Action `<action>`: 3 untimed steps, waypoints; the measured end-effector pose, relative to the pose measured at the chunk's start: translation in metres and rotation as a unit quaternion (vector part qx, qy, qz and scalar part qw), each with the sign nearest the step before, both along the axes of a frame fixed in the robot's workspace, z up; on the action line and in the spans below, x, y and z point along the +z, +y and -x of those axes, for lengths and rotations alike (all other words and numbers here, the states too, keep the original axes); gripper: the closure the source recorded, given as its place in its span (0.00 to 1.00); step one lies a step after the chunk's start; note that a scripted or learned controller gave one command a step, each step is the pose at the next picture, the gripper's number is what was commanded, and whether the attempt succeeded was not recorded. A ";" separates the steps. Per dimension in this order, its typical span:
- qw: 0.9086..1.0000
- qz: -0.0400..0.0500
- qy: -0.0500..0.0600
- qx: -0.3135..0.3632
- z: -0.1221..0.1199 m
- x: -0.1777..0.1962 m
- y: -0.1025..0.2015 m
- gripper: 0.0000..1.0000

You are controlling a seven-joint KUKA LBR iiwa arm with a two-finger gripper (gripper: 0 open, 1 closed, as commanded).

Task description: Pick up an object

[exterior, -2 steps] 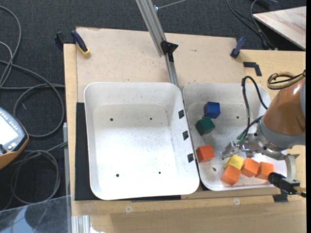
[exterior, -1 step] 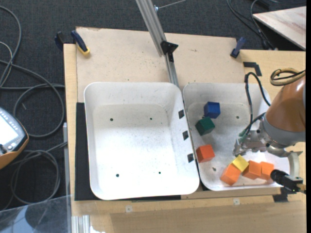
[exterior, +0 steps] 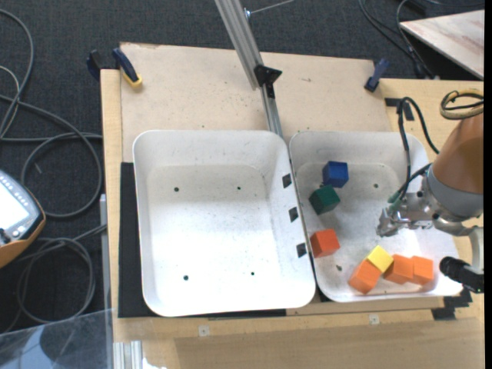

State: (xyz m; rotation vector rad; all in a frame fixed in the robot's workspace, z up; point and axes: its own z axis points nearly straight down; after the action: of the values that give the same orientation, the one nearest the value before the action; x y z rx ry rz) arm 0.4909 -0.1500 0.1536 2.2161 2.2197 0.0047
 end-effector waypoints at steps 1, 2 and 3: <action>1.000 0.000 -0.001 0.000 -0.009 0.049 0.006 1.00; 1.000 0.000 -0.001 0.000 -0.003 0.109 0.008 1.00; 1.000 0.000 0.001 0.000 -0.004 0.123 0.008 1.00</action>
State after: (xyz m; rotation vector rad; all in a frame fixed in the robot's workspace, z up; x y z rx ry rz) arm 0.4950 -0.1424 0.2765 2.2174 2.2212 0.0028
